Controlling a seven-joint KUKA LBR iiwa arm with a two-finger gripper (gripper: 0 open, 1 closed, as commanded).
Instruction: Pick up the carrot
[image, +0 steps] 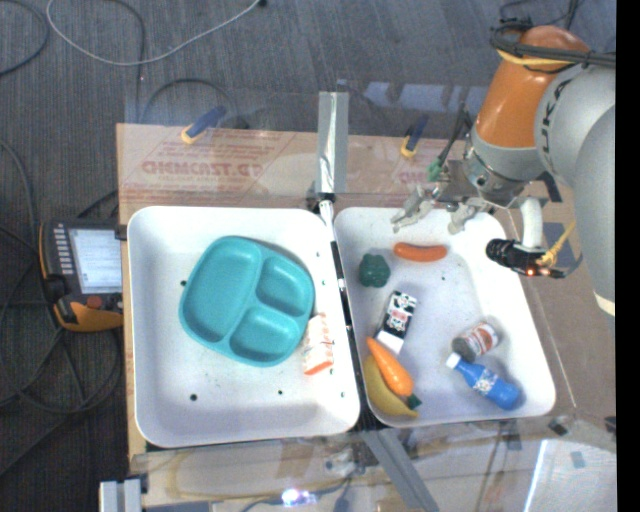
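The gripper (437, 208) hangs over the far rim of the right bin (530, 320), at about 12 o'clock of that bin, its 2 fingers spread apart with nothing between them. The carrot (391, 366) lies well apart from it, down at about 7 o'clock of the same bin, slanting from upper left to lower right and resting on a banana (383, 393) that hugs the near-left corner.

The risks from here look plain. Directly under the gripper is a hot dog sausage (420, 252), orange-red and slim like the carrot; a descent from this spot would likely close on the wrong thing. At the carrot itself, the banana touches it from below and a black-and-white carton (398, 320) sits just beside its upper end, so wide fingers could snag either one, or pinch carrot and banana together. The bin wall is near on the left, leaving little room for a finger on that side. The carrot's tapered, rounded body could also roll off the banana or squirt out as the fingers close.

Elsewhere: a dark green pepper (374, 268) at 10 o'clock, a small can (482, 339) and a blue bottle (485, 382) at 4 o'clock. The left bin (160, 400) holds a teal divided plate (247, 299).
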